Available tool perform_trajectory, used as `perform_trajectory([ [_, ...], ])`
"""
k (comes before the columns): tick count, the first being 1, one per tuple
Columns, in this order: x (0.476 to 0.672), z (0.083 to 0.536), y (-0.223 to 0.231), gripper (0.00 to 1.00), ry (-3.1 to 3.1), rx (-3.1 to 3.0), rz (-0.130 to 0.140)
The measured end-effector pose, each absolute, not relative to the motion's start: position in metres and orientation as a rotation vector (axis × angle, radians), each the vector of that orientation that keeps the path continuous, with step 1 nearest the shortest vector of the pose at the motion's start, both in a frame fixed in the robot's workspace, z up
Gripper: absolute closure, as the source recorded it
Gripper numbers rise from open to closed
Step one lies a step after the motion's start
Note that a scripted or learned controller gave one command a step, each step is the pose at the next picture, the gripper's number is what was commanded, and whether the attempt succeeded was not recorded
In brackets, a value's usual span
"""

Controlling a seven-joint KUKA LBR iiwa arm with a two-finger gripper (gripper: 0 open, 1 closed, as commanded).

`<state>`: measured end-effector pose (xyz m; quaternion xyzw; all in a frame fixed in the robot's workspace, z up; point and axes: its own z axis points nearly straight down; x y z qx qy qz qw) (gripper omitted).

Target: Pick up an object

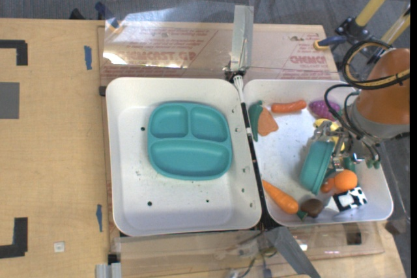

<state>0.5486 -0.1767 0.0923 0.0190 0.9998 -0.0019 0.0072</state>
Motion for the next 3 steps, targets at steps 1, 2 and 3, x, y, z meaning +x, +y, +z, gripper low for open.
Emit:
perform_trajectory([
  [1, 0.510, 0.093, -0.176, 0.00, 3.114, -0.163, -0.009],
  [2, 0.579, 0.092, -0.204, 0.00, 3.123, -0.100, -0.008],
  [3, 0.522, 0.088, -0.224, 0.00, 3.129, 0.060, -0.004],
])
